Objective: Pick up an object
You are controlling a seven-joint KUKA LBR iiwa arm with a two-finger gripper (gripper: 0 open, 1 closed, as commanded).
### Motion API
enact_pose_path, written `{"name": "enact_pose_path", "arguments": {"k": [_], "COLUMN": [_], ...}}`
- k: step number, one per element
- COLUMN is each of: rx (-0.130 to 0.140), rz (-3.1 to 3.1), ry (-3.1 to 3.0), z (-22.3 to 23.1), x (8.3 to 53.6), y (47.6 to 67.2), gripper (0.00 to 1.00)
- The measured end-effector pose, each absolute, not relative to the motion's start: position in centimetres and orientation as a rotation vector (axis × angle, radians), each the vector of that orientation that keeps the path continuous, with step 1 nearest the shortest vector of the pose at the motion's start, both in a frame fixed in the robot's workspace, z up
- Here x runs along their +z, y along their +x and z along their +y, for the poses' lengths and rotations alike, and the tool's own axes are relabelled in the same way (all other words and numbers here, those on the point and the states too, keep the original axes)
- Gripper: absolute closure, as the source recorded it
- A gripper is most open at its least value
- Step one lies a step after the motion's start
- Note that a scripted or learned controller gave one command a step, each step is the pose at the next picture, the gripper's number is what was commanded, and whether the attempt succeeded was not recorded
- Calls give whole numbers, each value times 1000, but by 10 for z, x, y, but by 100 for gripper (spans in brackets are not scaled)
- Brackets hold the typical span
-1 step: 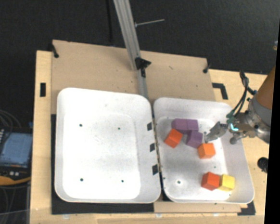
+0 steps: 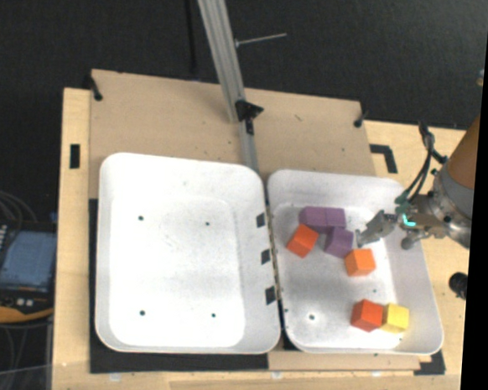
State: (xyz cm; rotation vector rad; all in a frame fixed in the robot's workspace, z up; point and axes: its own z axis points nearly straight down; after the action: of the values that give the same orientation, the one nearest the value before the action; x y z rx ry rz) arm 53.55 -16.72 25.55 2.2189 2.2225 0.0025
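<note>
From my seat at the controls I see the arm reaching in from the right, its gripper hanging over the upper right part of the right bin. Its two fingers are spread apart, one pointing down-left toward the blocks and the other sitting further right, and I see nothing between them.

The nearest thing to the gripper is an orange block, lying just below and a little to the left of the left fingertip; I cannot tell whether the fingertip touches it or only hovers close above. Just left of that fingertip is a small purple block, and touching it on its upper left is a longer purple block. Further left, close to the bin's left wall, I see another orange block, tilted, set against the lower left corner of the long purple one.

Well apart from the gripper, toward the lower right corner of the same bin, a red-orange block and a yellow block sit side by side, touching.

The left bin lies beside the right one, their walls meeting along the middle. A slanted metal pole rises from behind the bins at the top.
</note>
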Motion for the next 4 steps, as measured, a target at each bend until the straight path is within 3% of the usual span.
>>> {"name": "enact_pose_path", "arguments": {"k": [1,3,4], "rx": [-7,0,7], "rz": [2222,2217,2207], "ry": [2225,2220,2226], "z": [-176,-187,-187], "x": [195,98,110], "y": [534,528,529], "gripper": [0,0,100]}}
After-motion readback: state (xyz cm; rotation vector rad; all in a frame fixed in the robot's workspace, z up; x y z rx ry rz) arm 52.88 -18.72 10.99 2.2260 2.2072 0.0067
